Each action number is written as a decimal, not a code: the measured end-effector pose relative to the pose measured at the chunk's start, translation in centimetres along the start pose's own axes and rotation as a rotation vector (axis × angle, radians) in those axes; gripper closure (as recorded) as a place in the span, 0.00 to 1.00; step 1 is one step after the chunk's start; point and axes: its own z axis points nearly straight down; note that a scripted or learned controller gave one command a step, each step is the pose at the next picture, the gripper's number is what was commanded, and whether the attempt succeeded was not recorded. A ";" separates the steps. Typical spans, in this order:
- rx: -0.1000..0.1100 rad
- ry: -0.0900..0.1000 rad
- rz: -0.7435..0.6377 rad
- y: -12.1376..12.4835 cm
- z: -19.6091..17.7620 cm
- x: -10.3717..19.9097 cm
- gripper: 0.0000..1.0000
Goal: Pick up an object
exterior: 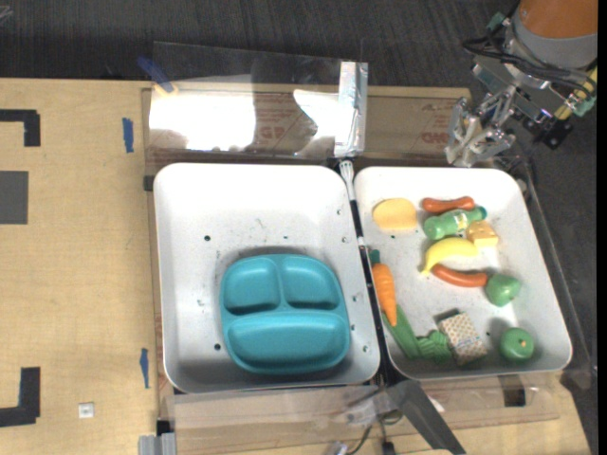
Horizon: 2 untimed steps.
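Overhead, slanted, over both bins (180, 254)

This is a robotics lab or test cell, not a home or kitchen. A plywood bench (66, 254) carries two shallow white bins (180, 197) side by side, with black tape marks (24, 126) near its left edge and blue tape bits (127, 134) beside the bins. A clear plastic sheet (251, 112) stands along the bins' far edge. A grey and orange robot arm (555, 12) trailing cables hangs over the bench's far right corner. The right bin holds toy plastic food (455, 245), the left a teal divided tray (283, 311). Dark carpet (237, 8) lies beyond.
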 end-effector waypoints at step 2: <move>-0.001 0.001 -0.169 -2.6 0.0 3.5 1.00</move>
